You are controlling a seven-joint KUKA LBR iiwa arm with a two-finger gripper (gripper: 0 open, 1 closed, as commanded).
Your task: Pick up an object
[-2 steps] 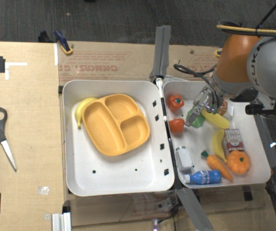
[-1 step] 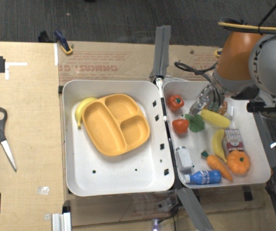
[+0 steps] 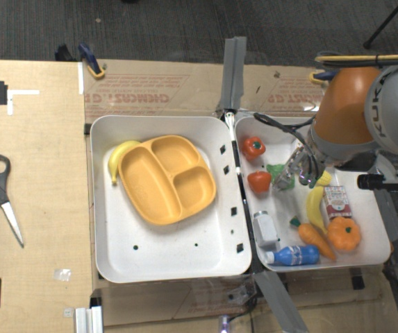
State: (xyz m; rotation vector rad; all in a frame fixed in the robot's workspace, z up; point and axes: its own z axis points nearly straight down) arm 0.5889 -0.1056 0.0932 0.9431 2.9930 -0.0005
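Note:
My gripper (image 3: 301, 171) hangs low over the back middle of the right bin (image 3: 365, 259), under the orange wrist band. Its tip is right beside a green object (image 3: 278, 177), which lies partly under it. Two red vegetables sit to the left, one (image 3: 253, 148) near the back and one (image 3: 259, 181) closer in. A banana (image 3: 314, 205), a small red and white box (image 3: 336, 203), an orange (image 3: 344, 233), a carrot (image 3: 313, 240), a blue bottle (image 3: 292, 256) and a grey piece (image 3: 264, 229) fill the front half.
The left bin (image 3: 115, 255) holds a yellow divided plate (image 3: 165, 179) with a second banana (image 3: 119, 159) at its left rim. Scissors (image 3: 1, 193) lie on the bench at far left. A black cable (image 3: 275, 123) crosses the right bin's back.

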